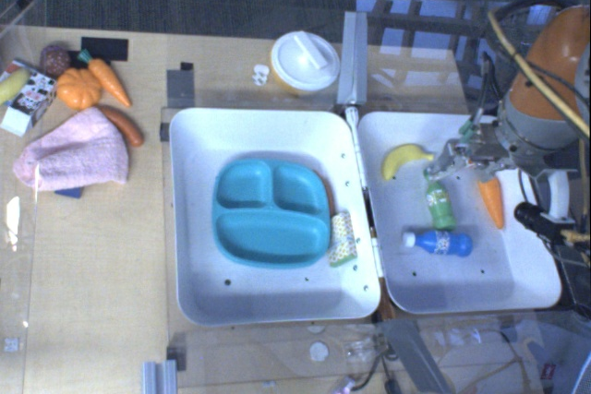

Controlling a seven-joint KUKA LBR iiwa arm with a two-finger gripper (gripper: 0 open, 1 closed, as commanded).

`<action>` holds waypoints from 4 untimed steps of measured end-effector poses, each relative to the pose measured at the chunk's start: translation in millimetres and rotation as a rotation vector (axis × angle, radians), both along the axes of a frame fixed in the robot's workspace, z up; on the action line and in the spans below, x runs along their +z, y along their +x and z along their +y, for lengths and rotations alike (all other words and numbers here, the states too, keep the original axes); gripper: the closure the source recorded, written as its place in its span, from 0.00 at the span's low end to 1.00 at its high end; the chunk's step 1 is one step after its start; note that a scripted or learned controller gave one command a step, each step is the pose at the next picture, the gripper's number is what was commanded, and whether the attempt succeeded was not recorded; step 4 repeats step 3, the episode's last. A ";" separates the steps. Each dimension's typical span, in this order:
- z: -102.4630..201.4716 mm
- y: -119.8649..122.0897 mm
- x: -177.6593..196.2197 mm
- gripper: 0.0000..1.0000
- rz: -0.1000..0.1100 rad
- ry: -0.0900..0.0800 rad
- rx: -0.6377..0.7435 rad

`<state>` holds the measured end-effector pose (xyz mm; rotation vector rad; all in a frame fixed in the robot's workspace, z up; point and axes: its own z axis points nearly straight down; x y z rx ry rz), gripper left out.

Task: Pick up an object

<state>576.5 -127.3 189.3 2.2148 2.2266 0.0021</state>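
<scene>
tray (272,215): glossy plastic | towel (74,152): soft cloth | bins (277,304): smooth plastic

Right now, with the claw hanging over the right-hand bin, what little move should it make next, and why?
Probably lower straight down a little. The claw sits above the top end of the green bottle, with nothing visible between its fingers. The banana, carrot and blue bottle lie slightly apart, so the green bottle seems the nearest target.
</scene>
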 end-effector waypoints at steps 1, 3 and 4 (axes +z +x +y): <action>-16.7 -3.5 -94.5 0.00 -0.003 -0.001 0.006; 72.5 -20.9 36.3 1.00 -0.002 0.001 -0.113; 72.5 -20.9 36.3 1.00 -0.002 0.001 -0.113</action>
